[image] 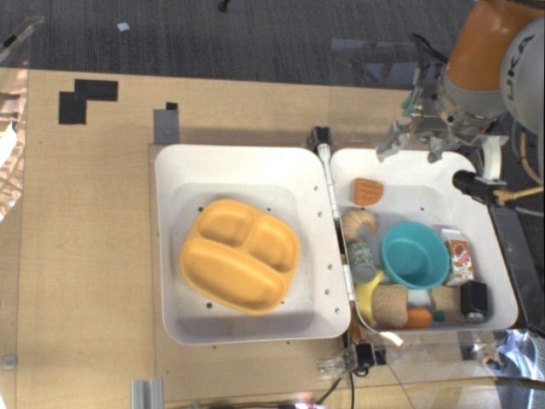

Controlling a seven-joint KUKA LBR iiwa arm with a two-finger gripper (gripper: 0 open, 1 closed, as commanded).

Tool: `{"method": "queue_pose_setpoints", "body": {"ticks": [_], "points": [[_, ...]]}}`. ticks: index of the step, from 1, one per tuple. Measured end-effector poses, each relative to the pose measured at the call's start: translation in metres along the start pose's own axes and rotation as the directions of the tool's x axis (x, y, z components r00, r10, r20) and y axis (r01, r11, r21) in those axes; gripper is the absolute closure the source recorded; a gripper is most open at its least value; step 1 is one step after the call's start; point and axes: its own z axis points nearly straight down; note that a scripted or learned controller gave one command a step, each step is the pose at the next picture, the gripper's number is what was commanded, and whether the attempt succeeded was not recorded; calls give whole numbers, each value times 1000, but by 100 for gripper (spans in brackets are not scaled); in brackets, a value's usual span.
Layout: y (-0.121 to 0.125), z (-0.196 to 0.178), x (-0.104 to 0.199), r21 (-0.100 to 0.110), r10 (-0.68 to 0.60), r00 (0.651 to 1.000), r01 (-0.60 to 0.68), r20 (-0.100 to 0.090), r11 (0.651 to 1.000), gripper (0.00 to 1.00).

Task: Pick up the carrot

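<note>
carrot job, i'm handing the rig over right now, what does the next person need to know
Gripper: above the far rim of the right bin, holding nothing.
Carrot: lies at the near edge of the right bin, between the woven brown piece and a small teal item, in front of the teal bowl.
Left bin: holds the yellow divided tray.
Done: nothing yet; the carrot is untouched.
Left: cross the bin to the near side, descend between the neighbours, grasp and lift.

We find the carrot [418, 318] hemmed by the teal bowl [415, 254], the wicker ball [391, 305] and the near bin wall [443, 327].
</note>
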Motion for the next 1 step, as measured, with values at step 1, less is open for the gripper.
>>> {"method": "queue_pose_setpoints", "body": {"ticks": [1], "points": [[10, 38, 105, 3, -165, 986, 165, -6, 986, 0]]}}
